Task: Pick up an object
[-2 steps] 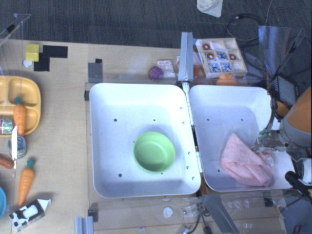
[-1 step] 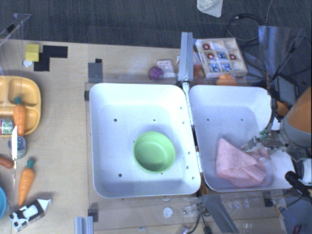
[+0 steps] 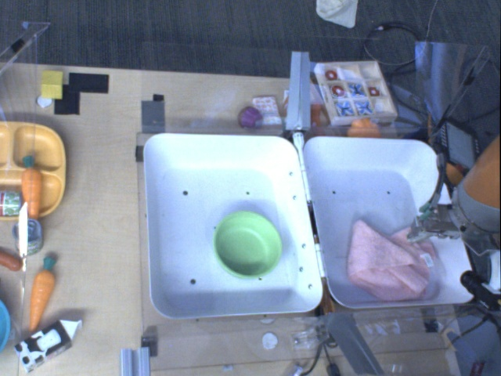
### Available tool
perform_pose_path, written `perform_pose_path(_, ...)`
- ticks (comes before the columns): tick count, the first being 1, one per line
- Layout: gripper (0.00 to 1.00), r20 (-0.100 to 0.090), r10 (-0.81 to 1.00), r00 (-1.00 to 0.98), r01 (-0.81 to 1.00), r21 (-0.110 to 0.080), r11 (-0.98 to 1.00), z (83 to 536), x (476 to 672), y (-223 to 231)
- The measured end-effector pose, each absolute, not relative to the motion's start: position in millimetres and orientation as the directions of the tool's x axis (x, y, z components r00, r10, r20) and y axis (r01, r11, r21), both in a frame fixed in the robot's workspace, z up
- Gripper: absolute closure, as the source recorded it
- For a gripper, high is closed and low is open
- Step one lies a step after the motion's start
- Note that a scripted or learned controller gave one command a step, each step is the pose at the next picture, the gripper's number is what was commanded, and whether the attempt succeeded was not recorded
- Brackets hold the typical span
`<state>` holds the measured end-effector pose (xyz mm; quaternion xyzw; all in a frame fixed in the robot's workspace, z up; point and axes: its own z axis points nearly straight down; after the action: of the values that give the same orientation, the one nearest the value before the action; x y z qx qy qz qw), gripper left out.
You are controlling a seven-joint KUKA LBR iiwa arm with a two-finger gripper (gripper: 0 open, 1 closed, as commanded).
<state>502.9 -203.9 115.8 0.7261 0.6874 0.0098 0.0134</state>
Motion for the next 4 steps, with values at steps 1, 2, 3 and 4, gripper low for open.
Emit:
perform_pose_path(1,0.0,-0.004,0.998,0.055,0.998,0.033,-0.055,116,502.8,-204)
perform_pose_path(2,0.0,0.001,0.997,0.08,0.997,0.007,-0.08,96,512.8,-101)
perform_pose_path(3,0.0,-0.004,0.998,-0.056,0.998,0.015,0.056,90,592.6,-134)
perform_pose_path(4,0.0,-0.006,0.983,-0.182,0.983,0.017,0.182,91,575.8,-93)
